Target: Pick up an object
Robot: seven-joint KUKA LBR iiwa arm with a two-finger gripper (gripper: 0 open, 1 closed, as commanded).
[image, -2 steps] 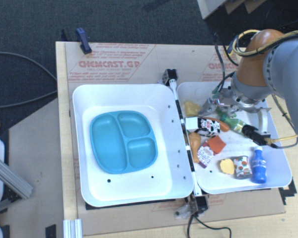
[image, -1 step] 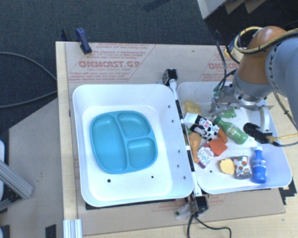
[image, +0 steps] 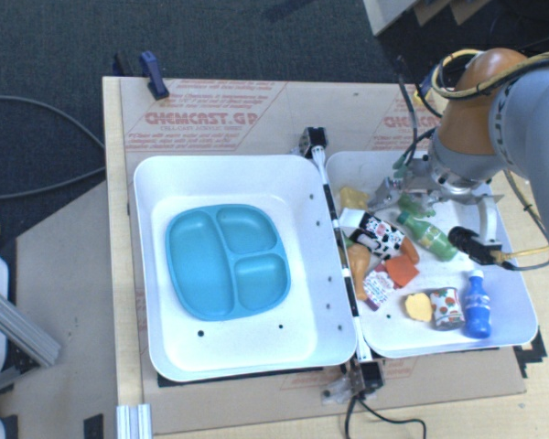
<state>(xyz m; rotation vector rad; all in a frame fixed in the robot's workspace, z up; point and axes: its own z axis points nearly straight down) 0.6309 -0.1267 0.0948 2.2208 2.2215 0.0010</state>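
We find the grey arm's gripper point(image: 412, 199) lowered into the right white bin point(image: 522, 314), above the green plastic bottle point(image: 428, 233), presumably to grasp it. Whether its jaws are released or clenched, we cannot tell. The blue compartment tray point(image: 227, 261) lies apart in the left bin.

The arm point(image: 522, 108) runs off the frame's right edge, and its wrist hides part of the right bin point(image: 522, 323).

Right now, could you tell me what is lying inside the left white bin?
Inside the left bin lies one blue divided tray with three compartments, nothing in them. Whatever might sit beneath the tray is covered.
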